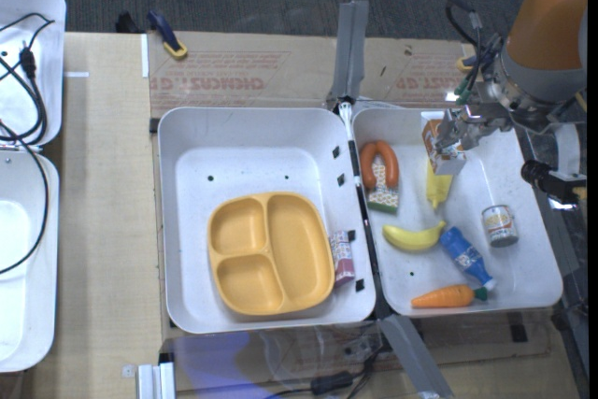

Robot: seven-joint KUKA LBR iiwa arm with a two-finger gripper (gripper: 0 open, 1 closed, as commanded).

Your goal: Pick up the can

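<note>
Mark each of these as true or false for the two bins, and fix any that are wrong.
1. The can lies in the right bin. True.
2. The yellow divided plate sits in the right bin. False: it is in the left bin.
3. The gripper is over the can. False: it is above the bin's upper part, near the yellow bottle.
4. The carrot lies near the right bin's front edge. True.
5. The banana lies left of the can. True.

The banana (415, 236) lies mid right bin (533, 290); the can (500, 226) right of it, carrot (445, 297) before it, what may be sausages (380, 165) behind-left.
</note>
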